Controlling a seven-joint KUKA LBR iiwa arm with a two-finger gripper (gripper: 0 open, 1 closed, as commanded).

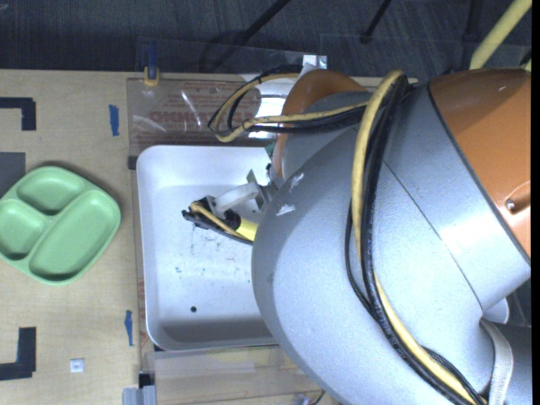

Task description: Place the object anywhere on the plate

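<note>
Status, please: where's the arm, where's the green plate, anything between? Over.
Arm over the white bin, covering its right half. Green plate on the bench, left of the bin. Bin's left wall stands between.

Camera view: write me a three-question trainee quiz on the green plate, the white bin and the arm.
1. True or false: the green three-compartment plastic plate lies inside the shallow white bin.
2. The grey arm reaches over which of these? A: the plate. B: the white bin. C: neither.
3. How many compartments does the plate have?

Key: 1 false, it lies outside the bin, to its left in the camera view. 2 B. 3 three.
</note>
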